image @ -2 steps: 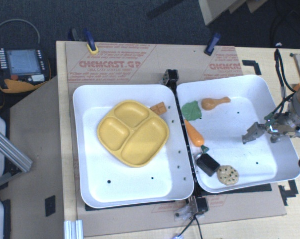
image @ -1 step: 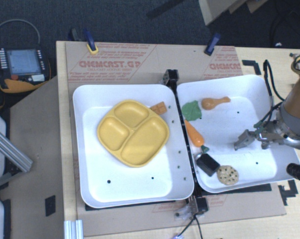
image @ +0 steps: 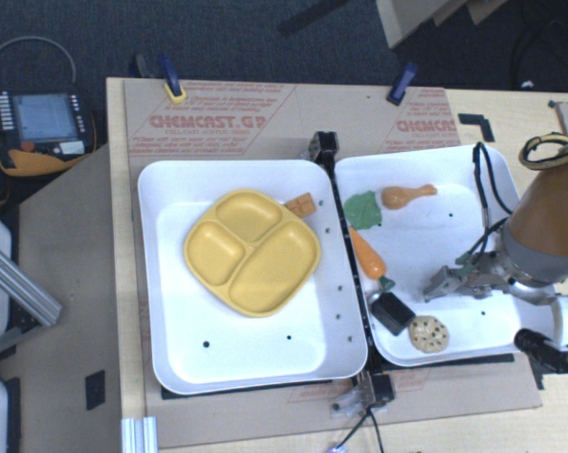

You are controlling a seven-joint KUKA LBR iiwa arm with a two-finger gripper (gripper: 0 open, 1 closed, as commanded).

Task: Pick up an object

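Two white bins sit side by side on a bench. The left bin [image: 171, 338] holds a yellow divided plate [image: 251, 250] and a small brown block [image: 301, 205]. The right bin [image: 473, 333] holds a drumstick [image: 407, 195], green leaf [image: 363, 209], carrot [image: 367, 256], black block [image: 392, 311] and cookie [image: 427, 332]. At lower right, the pincer [image: 446, 283] hovers low; its grip cannot be told. Nothing looks lifted yet, so picking appears still ahead.

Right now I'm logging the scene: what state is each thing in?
yellow divided plate: upright in left bin, nothing in its compartments
carrot: lying by the bins' divider
drumstick: lying flat
cookie: lying flat
claw: low over right bin, holding nothing
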